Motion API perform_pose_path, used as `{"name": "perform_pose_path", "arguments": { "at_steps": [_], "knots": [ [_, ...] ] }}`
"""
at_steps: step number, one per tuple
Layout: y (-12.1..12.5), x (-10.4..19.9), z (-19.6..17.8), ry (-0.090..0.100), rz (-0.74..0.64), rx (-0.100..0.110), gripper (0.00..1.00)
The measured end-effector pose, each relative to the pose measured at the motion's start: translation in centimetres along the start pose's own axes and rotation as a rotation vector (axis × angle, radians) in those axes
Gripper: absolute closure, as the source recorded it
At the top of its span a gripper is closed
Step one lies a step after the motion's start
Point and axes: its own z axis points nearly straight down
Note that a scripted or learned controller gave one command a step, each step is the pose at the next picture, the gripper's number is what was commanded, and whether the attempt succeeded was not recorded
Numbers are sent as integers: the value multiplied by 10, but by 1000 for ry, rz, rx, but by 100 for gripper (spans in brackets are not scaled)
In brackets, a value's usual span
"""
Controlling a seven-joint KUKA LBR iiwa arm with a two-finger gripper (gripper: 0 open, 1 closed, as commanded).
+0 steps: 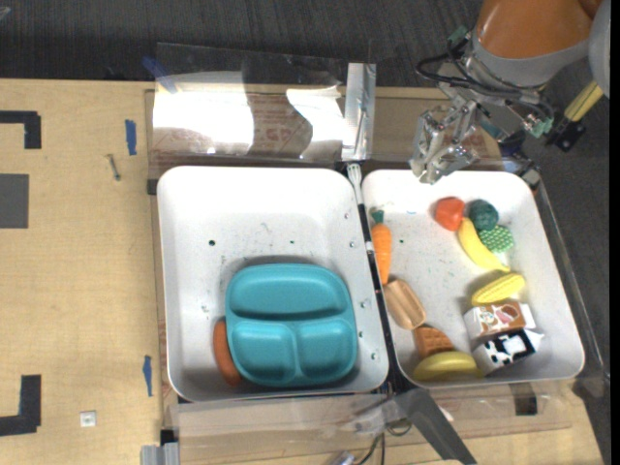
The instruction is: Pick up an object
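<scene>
A: End effector, status?
B: Above right bin's far rim; nothing between its fingers; spread or closed, cannot tell.
A: Nearest item?
B: Tomato, in the right bin, just nearside of end effector; banana beyond, long axis diagonal.

Bench bears left bin, right bin side by side.

Robot lab w/ a test setup, not a home or shop. A grey and orange robot arm trailing loose cables hangs over a plywood bench marked w/ black tape squares and blue tape bits. Two white bins sit side by side, taped-down clear plastic sheet behind; the right one has toy plastic food.
</scene>
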Motion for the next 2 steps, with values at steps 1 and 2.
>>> {"name": "perform_pose_path", "arguments": {
  "at_steps": [1,2],
  "knots": [
    [-28,20,-8,-5,-158,5,100],
    [-9,10,-19,-7,-220,5,100]
  ]
}}
